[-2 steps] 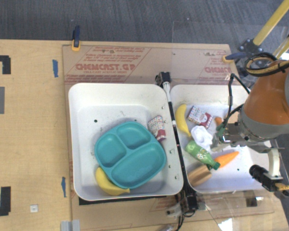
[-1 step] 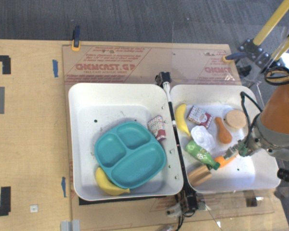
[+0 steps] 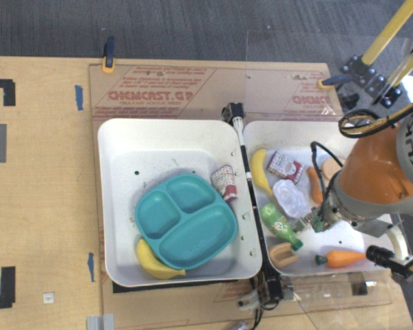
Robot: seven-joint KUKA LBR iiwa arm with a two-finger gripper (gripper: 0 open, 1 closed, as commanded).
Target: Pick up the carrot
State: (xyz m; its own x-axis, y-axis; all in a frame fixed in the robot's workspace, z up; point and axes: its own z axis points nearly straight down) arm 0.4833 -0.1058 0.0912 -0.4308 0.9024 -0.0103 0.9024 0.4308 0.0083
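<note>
the carrot lies on its side near the front wall of the right bin, orange body pointing toward the right, its small green top toward the left. it looks like a toy: probably light, stiff and smooth, so likely to slip or roll if pinched off-centre. the thick middle of the body seems the best place to take hold, with the grip set across its short width, not along its length.

the end effector hangs above the middle of the right bin, up and to the left of the carrot and apart from it; the wrist hides the tip, so i cannot tell how it is set, and nothing is seen in its grip.

room is tight. the front wall runs just beside the carrot, leaving little space on that side. a tan round piece sits near the green top, and a green bottle lies beyond it toward the divider. a crumpled clear bag and a banana fill the far half. the bare floor to the carrot's far side, under the arm, gives the most open approach. the left bin with its teal plate is well apart.
</note>
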